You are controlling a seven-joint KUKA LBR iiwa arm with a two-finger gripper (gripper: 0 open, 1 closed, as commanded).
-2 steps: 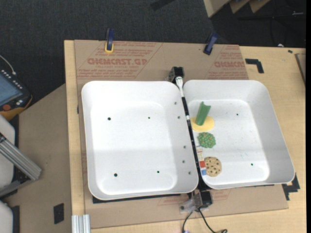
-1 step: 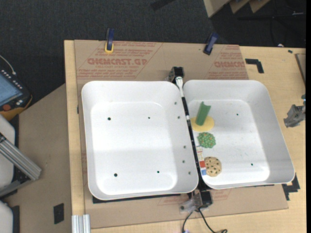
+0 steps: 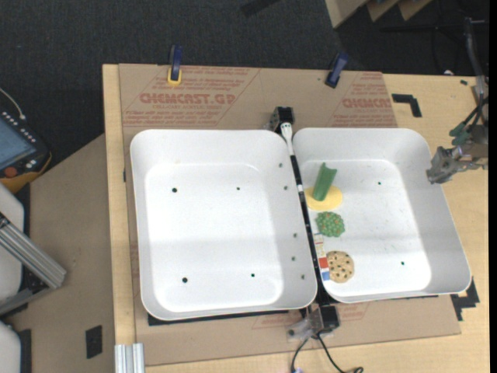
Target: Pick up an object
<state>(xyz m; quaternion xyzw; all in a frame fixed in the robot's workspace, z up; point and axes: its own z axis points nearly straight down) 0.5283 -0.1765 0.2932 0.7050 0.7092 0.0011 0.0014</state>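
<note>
Along the left wall of the right bin (image 3: 435, 231) lie several small objects. A green block (image 3: 324, 179) leans on a yellow piece (image 3: 329, 199). Below them sit a bumpy green ball (image 3: 331, 224) and a round cookie with dark chips (image 3: 339, 266), with a small red and blue item (image 3: 324, 264) beside it. My gripper (image 3: 444, 164) hangs at the far right, over the right bin's right rim, well away from all of these objects. Nothing shows in its grasp.
The left bin (image 3: 147, 208) lies beside the right one, and a black divider strip (image 3: 299, 193) runs between them. Both rest on a brown cardboard sheet (image 3: 233, 95) held by blue clamps (image 3: 175, 61) at the back.
</note>
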